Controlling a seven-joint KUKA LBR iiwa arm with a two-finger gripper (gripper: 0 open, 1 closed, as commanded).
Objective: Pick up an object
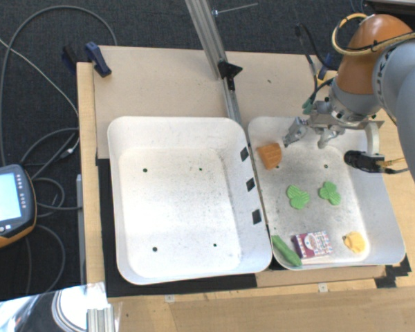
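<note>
A pale tan wooden tabletop (166, 81) fills the middle of the frame, carrying a large shallow white plastic bin (128, 206) at centre left, and a slanted silver aluminium rail (206, 30) runs from the top centre down to the bin's upper right corner. A small blue clamp (98, 58) grips the tabletop's upper left corner. On the dark carpeted floor (28, 102) at the left, thin grey cables (21, 54) loop about, and a handheld grey control pendant with a lit screen (7, 205) lies at the left edge.
</note>
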